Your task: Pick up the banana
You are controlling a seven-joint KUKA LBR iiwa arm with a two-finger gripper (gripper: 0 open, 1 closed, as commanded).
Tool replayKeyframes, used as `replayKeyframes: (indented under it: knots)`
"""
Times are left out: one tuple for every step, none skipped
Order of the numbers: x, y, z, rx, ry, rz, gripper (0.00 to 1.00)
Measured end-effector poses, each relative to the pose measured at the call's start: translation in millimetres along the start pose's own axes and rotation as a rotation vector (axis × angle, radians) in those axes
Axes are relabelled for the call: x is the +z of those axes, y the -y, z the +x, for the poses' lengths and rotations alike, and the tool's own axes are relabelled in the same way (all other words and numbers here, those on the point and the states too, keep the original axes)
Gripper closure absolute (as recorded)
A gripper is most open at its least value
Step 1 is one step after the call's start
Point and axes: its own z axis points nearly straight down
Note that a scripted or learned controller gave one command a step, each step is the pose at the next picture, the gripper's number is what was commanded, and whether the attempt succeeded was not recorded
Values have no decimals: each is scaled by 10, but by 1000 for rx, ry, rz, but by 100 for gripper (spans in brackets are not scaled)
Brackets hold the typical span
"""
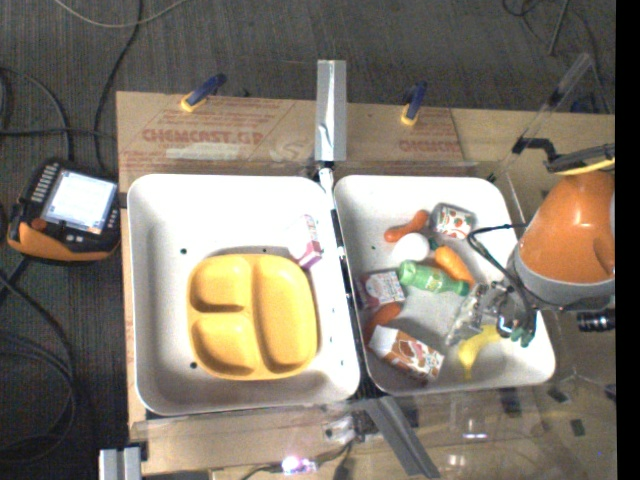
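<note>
The banana is small and yellow and lies in the right bin, near its front right corner. My gripper hangs just above and behind the banana's upper end, at the tip of the grey arm with the orange band. The gripper hides the banana's top end. I cannot see whether the two touch.
Left of the gripper in the right bin lie a green bottle, an orange carrot, a small can, a purple packet and a red-brown box. The left bin holds a yellow divided plate.
</note>
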Motion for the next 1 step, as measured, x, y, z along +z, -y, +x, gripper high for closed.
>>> replayKeyframes:
  knots:
    - [0, -1, 0, 0, 0, 0, 0]
